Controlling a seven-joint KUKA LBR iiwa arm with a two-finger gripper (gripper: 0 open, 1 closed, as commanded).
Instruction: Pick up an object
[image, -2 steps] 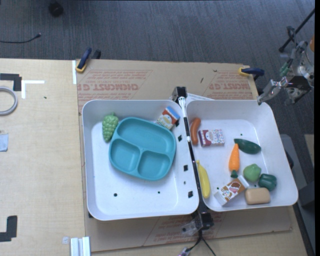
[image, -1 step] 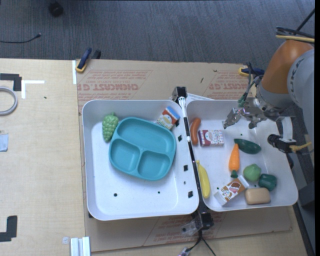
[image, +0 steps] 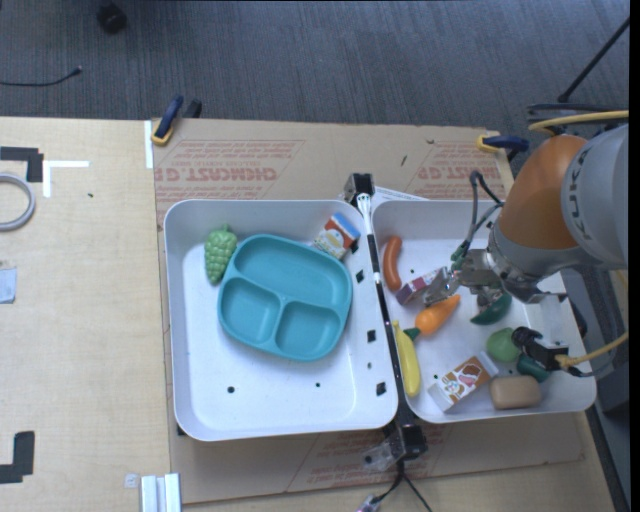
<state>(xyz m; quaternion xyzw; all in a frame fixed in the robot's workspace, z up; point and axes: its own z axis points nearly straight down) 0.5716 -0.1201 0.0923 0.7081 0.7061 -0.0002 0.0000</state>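
Low over the right bin (image: 575, 400), the end effector (image: 452, 283) hangs just at twelve o'clock of the carrot (image: 437, 318), seemingly lined up to grab it, though its grip state I cannot tell.

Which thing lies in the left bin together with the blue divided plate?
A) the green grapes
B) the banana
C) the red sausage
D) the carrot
A: the green grapes lie in the left bin by the upper left edge of the blue plate; the other three lie in the right bin.
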